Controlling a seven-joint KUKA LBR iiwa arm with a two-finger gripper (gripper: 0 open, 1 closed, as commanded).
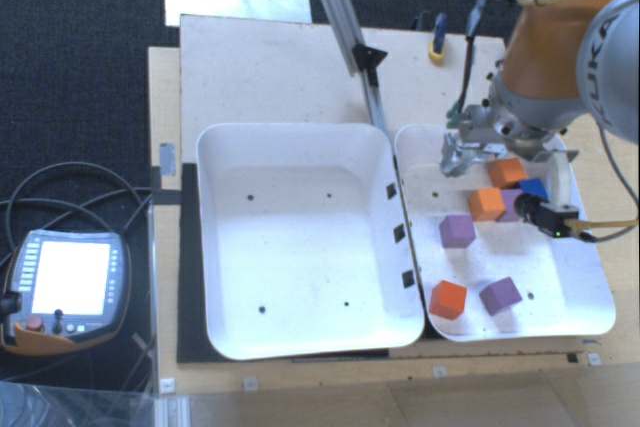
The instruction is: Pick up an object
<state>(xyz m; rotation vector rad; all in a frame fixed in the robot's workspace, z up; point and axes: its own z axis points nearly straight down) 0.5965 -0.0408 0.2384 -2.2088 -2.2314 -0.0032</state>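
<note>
My gripper hangs over the far left part of the right bin, and I see no object in it. Just to its right lies an orange cube. A second orange cube sits in front of that one, with a blue block and a purple block partly hidden beside it. A purple cube lies near the bin's middle left. Near the front edge sit a third orange cube and another purple cube.
The left bin stands beside the right one, with a shared rim between them. A metal pole slants over the bench behind the bins. A teach pendant lies on the floor at left.
</note>
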